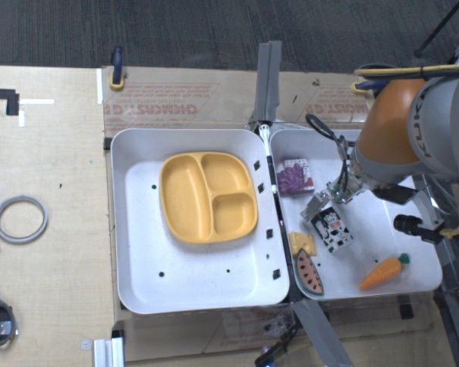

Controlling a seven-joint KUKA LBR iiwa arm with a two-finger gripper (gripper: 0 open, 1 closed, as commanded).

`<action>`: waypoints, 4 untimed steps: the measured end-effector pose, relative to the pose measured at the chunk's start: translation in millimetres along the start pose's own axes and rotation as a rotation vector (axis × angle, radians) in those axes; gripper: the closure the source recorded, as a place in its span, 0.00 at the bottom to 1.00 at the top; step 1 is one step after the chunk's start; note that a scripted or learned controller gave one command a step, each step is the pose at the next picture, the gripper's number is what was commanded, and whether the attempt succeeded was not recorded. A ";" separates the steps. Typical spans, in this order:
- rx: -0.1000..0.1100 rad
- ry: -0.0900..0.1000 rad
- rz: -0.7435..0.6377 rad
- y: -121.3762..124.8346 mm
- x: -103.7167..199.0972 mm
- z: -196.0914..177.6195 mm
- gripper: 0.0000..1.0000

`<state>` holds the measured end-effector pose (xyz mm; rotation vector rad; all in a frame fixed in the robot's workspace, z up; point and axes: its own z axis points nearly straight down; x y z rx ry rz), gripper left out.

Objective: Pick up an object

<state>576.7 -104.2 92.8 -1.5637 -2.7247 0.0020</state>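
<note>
At the front of the right white bin (pixel 424 281) lie a red watermelon slice toy (pixel 309 272) and an orange carrot toy (pixel 382 273). A yellow cheese piece (pixel 301 242) sits just behind the slice. Above them the grey two-finger gripper (pixel 330 219) hangs low, near the cheese. I cannot tell how its fingers stand. Nothing looks picked up yet. Farther back lies a purple grape bunch (pixel 293 177). A yellow divided plate (pixel 208 196) rests in the left white bin (pixel 138 266).
</note>
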 end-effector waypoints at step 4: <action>0.000 -0.001 0.456 40.1 14.9 -98.6 1.00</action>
